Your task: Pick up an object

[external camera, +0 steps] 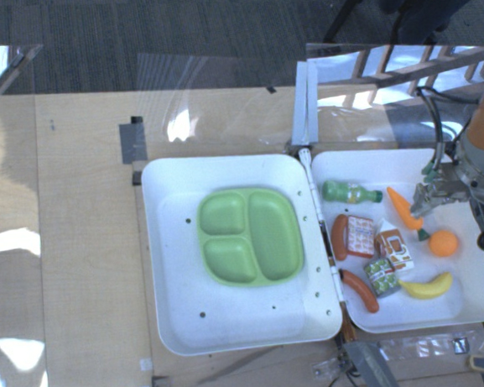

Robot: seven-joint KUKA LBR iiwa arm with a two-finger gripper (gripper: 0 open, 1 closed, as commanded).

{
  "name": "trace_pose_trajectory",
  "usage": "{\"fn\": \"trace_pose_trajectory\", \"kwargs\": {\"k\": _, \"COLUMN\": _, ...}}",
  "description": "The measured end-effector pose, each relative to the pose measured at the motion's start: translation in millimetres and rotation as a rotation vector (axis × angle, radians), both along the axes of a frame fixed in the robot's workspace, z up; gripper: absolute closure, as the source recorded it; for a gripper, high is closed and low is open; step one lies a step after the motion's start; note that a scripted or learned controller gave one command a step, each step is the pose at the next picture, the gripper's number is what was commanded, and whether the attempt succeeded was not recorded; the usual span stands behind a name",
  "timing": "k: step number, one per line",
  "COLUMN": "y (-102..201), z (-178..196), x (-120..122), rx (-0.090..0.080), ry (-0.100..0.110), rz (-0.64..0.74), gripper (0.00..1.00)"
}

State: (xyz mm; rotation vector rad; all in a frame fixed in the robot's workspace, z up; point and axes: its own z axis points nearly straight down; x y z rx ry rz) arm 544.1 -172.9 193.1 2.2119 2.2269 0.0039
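**Arm Reaches In From the Right**

The grey arm [483,138] enters at the right edge, its orange band showing above the wrist as it slants downward and to the left. A dark cable loops along its upper side toward the wrist. The gripper [421,202] hangs at the end of the wrist, its metal fingers [431,190] pointing down and to the left. Whether the fingers stand apart or closed cannot be made out from this angle.

Plate [251,235] in left bin [173,321]
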Motion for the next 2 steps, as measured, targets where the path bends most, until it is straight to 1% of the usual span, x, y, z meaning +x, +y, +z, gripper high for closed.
{"fn": "trace_pose_trajectory", "kwargs": {"k": 1, "y": -34, "z": -103, "x": -9, "rx": -0.005, "ry": -0.011, "rz": 0.047, "gripper": 0.0}}
{"fn": "trace_pose_trajectory", "kwargs": {"k": 2, "y": -34, "z": -106, "x": 102, "rx": -0.003, "ry": 0.01, "rz": 0.089, "gripper": 0.0}}
